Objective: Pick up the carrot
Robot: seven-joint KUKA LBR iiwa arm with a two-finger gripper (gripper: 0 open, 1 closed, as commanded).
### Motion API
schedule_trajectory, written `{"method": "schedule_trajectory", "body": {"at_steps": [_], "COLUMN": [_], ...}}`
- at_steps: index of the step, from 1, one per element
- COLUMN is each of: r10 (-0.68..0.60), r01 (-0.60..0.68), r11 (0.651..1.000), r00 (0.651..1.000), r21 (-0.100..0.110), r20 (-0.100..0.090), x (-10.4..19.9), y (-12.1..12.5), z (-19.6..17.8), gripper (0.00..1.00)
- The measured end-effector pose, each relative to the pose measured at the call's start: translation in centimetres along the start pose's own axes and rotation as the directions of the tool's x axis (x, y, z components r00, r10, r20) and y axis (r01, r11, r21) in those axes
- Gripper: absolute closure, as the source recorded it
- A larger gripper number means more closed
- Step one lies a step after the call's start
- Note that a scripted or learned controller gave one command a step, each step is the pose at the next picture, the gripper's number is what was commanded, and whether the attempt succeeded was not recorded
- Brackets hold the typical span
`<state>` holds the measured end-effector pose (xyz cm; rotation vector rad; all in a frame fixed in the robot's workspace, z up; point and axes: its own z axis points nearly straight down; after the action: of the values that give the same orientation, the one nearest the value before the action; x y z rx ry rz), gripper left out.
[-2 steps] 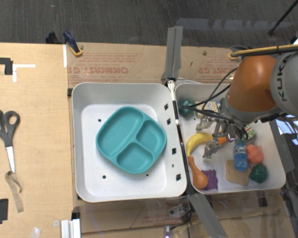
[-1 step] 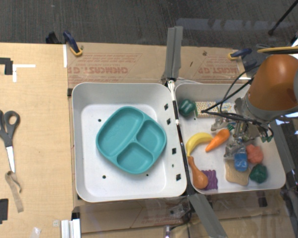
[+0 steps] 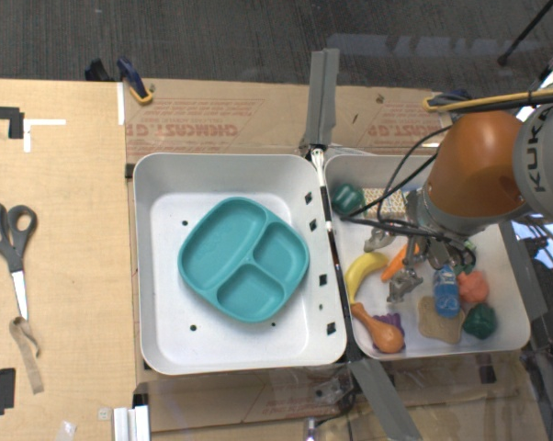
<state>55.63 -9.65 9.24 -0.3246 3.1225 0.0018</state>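
Note:
The carrot [image 3: 395, 262] is a small orange stick lying slantwise in the right bin [image 3: 508, 338], just right of a yellow banana [image 3: 364, 270]. My gripper [image 3: 392, 265] hangs low over it, under the arm's orange band. One metal finger [image 3: 379, 241] stands at the carrot's upper left and the other finger [image 3: 404, 287] at its lower right. They are well apart, so the gripper is open with the carrot in the gap between them. The arm hides the carrot's upper end.
The right bin also holds a green item [image 3: 347, 197], an orange gourd-like toy [image 3: 381, 331], a blue bottle [image 3: 447, 294], a red-orange piece [image 3: 475, 286], a dark green piece [image 3: 481, 321] and a tan slice [image 3: 436, 325]. The left bin [image 3: 157, 338] holds a teal divided plate [image 3: 244, 258]. Scissors [image 3: 10, 237] lie at the far left.

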Motion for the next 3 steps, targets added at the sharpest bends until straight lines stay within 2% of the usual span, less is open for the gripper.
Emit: {"method": "schedule_trajectory", "body": {"at_steps": [1,2,3], "r10": [-0.055,-0.024,-0.025], "r01": [0.055,0.024,0.025], "r11": [0.998,1.000,1.000], "r00": [0.998,1.000,1.000], "r21": [0.002,0.001,0.003], "r20": [0.002,0.001,0.006], "x": [-1.4,3.8,3.6], "y": [0.2,-6.4,-6.3], "z": [0.0,-0.1,-1.1], "gripper": [0.00,0.00,1.00]}}
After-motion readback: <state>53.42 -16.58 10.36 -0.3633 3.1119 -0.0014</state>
